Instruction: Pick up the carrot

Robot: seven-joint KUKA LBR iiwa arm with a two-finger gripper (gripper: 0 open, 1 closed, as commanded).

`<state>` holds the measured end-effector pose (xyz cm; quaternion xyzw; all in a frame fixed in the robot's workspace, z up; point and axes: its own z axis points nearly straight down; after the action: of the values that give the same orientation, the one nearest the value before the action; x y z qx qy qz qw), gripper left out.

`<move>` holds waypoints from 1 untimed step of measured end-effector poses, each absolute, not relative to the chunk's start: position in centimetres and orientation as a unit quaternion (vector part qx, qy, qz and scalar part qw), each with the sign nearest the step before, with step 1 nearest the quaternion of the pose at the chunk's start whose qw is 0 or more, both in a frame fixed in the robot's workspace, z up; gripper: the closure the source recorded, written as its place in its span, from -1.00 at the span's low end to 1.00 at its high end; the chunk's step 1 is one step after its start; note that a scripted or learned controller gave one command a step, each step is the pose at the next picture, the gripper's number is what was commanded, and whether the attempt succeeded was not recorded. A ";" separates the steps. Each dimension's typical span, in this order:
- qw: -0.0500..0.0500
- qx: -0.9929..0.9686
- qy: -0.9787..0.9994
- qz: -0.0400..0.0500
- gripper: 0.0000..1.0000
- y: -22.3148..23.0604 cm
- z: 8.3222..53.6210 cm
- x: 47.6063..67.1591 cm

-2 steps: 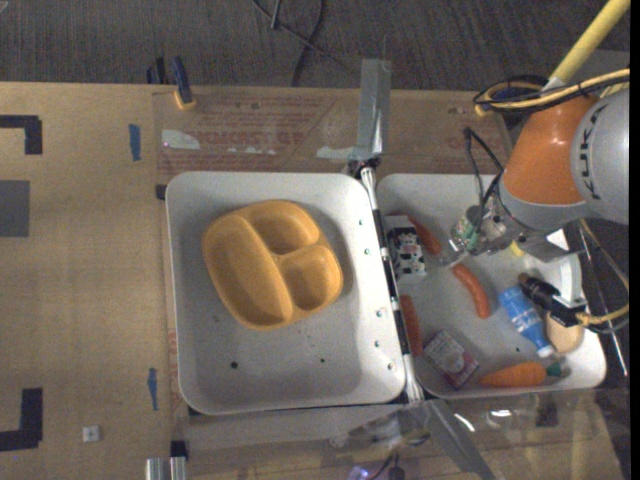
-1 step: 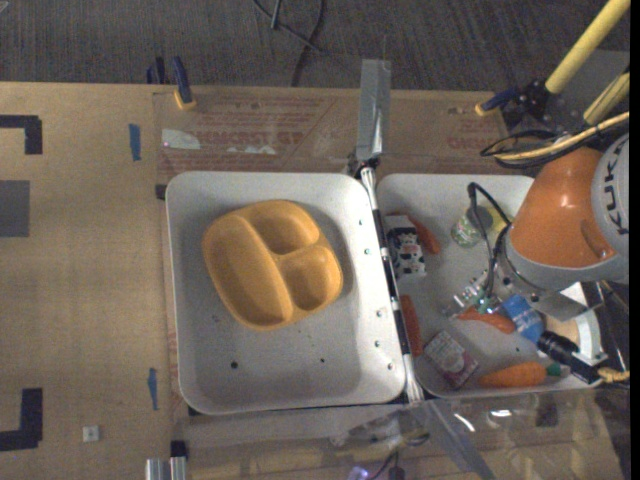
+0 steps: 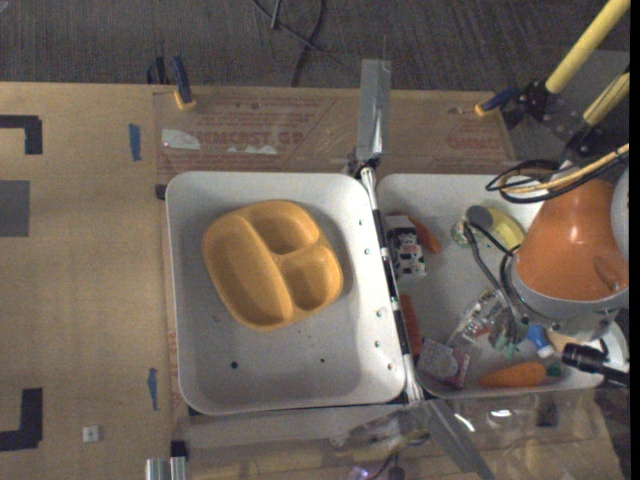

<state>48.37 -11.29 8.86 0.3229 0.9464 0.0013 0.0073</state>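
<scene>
Wooden bench holds two white bins; the carrot (image 3: 512, 375) lies lengthwise left-to-right near the right bin's (image 3: 440, 193) front edge, just below the arm (image 3: 570, 248), whose wrist hides the grip.

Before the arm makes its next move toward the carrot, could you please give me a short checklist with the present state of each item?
1. Carrot in view, lying near the front edge of the right bin: ok.
2. Carrot free of the arm: ok; it lies just beyond the arm's lower edge.
3. Room around the carrot: not ok; a crumpled wrapper and small items crowd its left end.
4. Tool position over the carrot: cannot tell; the arm's body covers that area.
5. Left bin holds the yellow divided tray, well away from the carrot: ok.
</scene>
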 end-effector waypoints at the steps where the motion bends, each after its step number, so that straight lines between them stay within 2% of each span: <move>1: 0.000 0.221 0.975 0.001 1.00 -5.8 18.4 53.9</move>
<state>53.90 -5.79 18.37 0.2205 0.9754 0.0007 0.0004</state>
